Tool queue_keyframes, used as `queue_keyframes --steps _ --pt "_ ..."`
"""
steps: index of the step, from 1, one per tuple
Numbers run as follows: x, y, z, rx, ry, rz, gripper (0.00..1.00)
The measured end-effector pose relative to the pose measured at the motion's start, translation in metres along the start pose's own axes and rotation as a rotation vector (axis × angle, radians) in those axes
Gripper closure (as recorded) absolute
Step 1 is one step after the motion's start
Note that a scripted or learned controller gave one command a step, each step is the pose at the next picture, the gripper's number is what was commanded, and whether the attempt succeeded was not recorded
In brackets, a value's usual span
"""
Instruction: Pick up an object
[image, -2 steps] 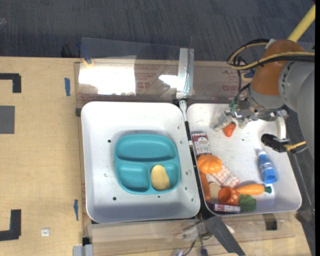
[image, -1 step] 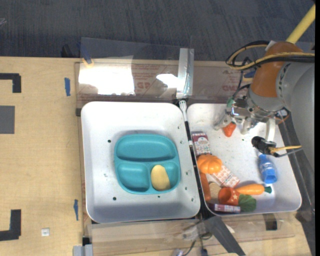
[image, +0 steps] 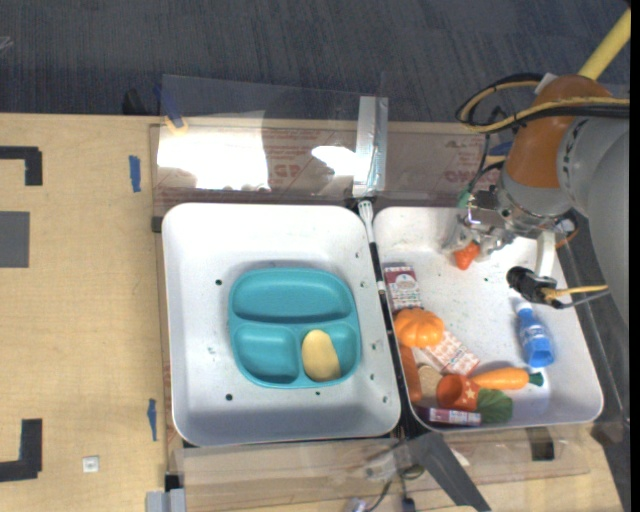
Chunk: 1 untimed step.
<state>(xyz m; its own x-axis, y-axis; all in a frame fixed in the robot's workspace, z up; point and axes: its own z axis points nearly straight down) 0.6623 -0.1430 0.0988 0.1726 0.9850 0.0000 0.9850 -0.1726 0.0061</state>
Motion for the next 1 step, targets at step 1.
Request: queue_keyframes --steps 1 --pt "0.0533 -0.0014 -0.1131 -0.005 0.002 -0.137 1.00"
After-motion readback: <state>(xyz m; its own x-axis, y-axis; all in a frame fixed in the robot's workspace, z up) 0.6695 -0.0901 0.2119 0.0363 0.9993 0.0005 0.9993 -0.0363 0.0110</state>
